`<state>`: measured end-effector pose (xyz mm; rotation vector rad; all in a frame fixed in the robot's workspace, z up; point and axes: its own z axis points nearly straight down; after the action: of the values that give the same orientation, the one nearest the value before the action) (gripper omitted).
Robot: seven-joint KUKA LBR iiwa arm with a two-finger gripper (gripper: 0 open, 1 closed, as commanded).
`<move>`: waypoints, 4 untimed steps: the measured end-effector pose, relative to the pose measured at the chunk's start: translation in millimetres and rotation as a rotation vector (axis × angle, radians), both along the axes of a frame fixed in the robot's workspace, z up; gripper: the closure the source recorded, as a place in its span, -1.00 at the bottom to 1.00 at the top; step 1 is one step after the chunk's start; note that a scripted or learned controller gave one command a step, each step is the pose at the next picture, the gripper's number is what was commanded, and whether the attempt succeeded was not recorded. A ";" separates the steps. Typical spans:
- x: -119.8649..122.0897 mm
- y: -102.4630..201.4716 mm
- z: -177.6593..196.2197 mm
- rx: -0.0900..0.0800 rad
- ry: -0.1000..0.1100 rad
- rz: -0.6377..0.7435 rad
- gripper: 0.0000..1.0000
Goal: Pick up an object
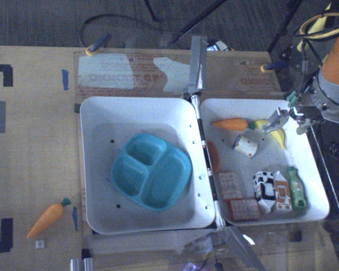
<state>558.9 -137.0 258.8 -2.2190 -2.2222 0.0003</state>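
Green bottle (pixel 296 188) lies well below gripper (pixel 288 121).

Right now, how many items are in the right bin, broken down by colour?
Orange: 1, the carrot
Yellow: 1, the banana
White: 1, the small cup
Green: 1, the bottle
Black and white: 1, the carton
Orange and white: 1, the carton
Reddish: 3, two boxes and an item at the left wall
Total: 9
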 end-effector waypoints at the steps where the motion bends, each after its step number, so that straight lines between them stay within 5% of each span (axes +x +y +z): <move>1: 65.5 44.5 -145.4 0.000 0.000 0.083 -1.00; 2: 103.1 7.1 -174.8 0.005 0.018 0.083 -1.00; 3: 100.8 3.9 -165.8 -0.002 0.029 0.084 1.00; 4: 108.8 146.1 -72.0 0.000 -0.006 0.150 1.00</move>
<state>667.7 9.1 186.8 -2.0487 -2.3851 -0.0063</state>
